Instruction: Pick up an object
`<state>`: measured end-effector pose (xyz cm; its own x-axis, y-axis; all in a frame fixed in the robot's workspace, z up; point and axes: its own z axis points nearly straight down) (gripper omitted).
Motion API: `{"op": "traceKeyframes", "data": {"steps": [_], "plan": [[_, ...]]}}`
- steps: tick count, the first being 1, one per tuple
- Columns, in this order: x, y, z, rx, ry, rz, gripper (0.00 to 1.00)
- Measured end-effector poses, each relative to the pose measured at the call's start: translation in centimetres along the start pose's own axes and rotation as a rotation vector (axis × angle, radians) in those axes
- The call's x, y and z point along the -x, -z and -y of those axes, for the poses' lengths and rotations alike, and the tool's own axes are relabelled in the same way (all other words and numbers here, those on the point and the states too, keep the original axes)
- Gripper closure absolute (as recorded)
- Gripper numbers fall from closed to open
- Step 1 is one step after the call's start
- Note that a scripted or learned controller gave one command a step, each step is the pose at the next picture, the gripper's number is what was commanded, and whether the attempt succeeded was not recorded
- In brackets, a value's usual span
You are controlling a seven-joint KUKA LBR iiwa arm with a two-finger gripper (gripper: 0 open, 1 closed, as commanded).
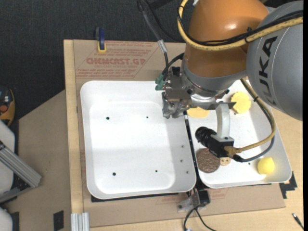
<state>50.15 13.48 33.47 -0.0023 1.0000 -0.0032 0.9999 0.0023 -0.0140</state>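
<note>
My gripper (172,109) hangs low over the ridge between the two bins, at the top edge of the left bin (96,143). In the right bin (276,150) a pale yellow flat piece (198,112) lies just right of the gripper. A yellow lump (241,102) sits further right, partly under the arm. A brown round disc (207,160) rests at the bin's front left with a small tan piece (224,161) beside it. A yellow ball (265,166) lies at the front right. Nothing shows between the gripper's tips.
The big orange and grey arm (226,32) covers the back of the right bin. Both bins rest on a brown cardboard sheet (120,57) with a blue clamp (100,38) at its back edge. An aluminium rail (19,165) lies at the far left.
</note>
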Motion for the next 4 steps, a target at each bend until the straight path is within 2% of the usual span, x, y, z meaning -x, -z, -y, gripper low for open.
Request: {"op": "traceKeyframes", "data": {"steps": [1,2,3,4], "plan": [[-9.6,6.4,-1.8,0.021,0.009,-0.009,1.0],[-9.0,10.5,2.5,0.018,0.001,-0.007,1.0],[-8.9,-1.9,2.4,0.001,-0.004,0.003,1.0],[-8.9,18.2,2.4,0.033,-0.001,-0.013,1.0]]}}
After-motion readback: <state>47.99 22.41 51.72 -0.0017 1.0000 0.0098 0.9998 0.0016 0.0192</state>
